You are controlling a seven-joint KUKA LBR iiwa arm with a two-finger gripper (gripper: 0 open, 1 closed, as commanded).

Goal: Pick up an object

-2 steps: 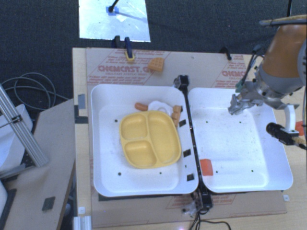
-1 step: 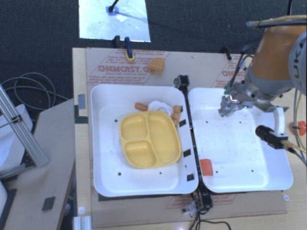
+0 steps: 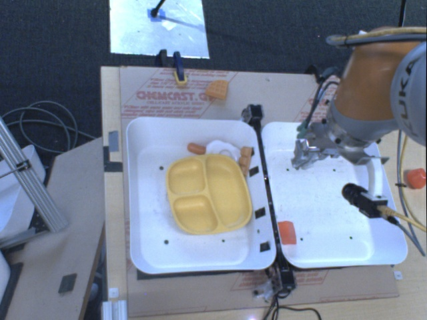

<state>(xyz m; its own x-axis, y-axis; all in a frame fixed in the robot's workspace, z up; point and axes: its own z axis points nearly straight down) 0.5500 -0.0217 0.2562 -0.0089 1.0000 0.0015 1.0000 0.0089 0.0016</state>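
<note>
- Looking for something to pick, I see the nearest candidate is the small red-orange block (image 3: 286,232) lying at the front-left corner of the right bin (image 3: 333,245), close to the divider between the two bins.
- The gripper (image 3: 305,157) hangs over the back-left part of that same bin, apart from the block, with nothing between its fingers; I can't tell how far the fingers are spread from this angle.
- In my judgement the step in hand is the approach: bring the gripper forward over the block, square up, then go straight down.
- The block sits near the bin wall, so I'd turn the fingers to close along the wall, not across it, or one finger may land on the rim.
- The left bin (image 3: 143,199) holds a yellow divided tray (image 3: 207,193), a small orange sausage-shaped piece (image 3: 197,149), a tan piece (image 3: 245,157) and something white (image 3: 220,149) behind the tray; these are harder targets.
- A waffle-like piece (image 3: 217,89) lies outside the bins at the back.
</note>
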